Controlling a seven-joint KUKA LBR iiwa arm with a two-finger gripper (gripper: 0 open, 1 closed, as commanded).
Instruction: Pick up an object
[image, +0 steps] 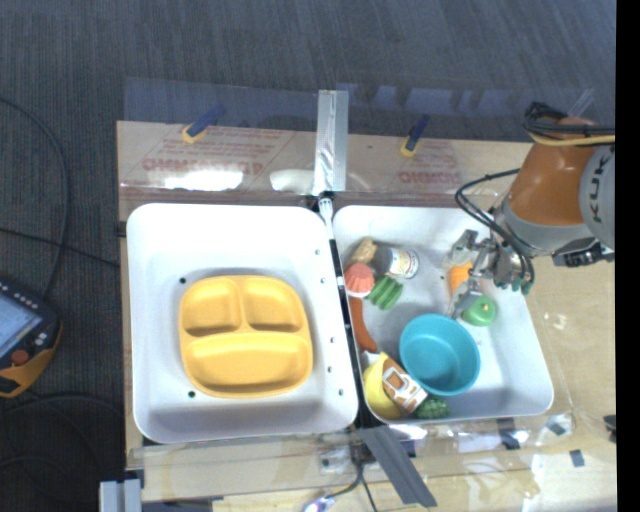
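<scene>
Camera view, looking down: gripper (483, 268) low in the right bin (528, 352), up near its far right corner. Hanging just over a small orange toy (457, 278) and a little green toy (479, 312). Apart or together? Too small and dark to tell. Nothing seen held in it.

Best to pick one toy, likely the green one, just beside the blue bowl (440, 355). Line up right over its middle. Go down slow and straight. Keep off the bowl's rim and off the bin wall. Squeeze gently, since a small round toy could roll or pop out. Lift straight up, no swinging.

Arm (548, 188) reaching in from the right, orange band up high, wrist bent down into the bin, cables looping beside it.
</scene>
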